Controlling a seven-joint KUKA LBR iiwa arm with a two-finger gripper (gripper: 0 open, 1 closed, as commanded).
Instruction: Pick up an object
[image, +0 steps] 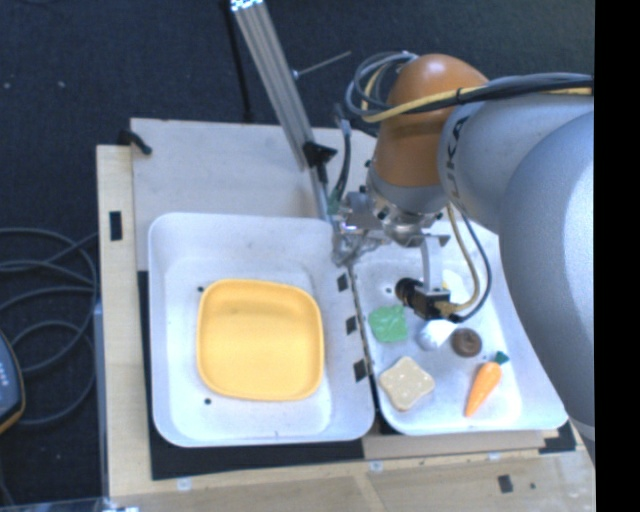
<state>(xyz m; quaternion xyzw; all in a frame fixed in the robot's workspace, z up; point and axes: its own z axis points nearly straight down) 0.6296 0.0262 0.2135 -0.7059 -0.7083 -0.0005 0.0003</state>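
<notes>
Orange toy carrot (482, 388) lies at the front of the white bin (525, 408) by the arm, beside a tan square block (406, 383). Farther back, the metal gripper (350, 240) hangs above that bin's inner wall; whether it is spread, I cannot tell.

My gripper (352, 240) at right bin's (520, 405) far-left corner. Green piece (388, 323), brown disc (466, 343) mid-bin. Beige block (405, 383), carrot (482, 388) near front edge. Yellow plate (260, 338) centred in left bin (162, 300).
</notes>
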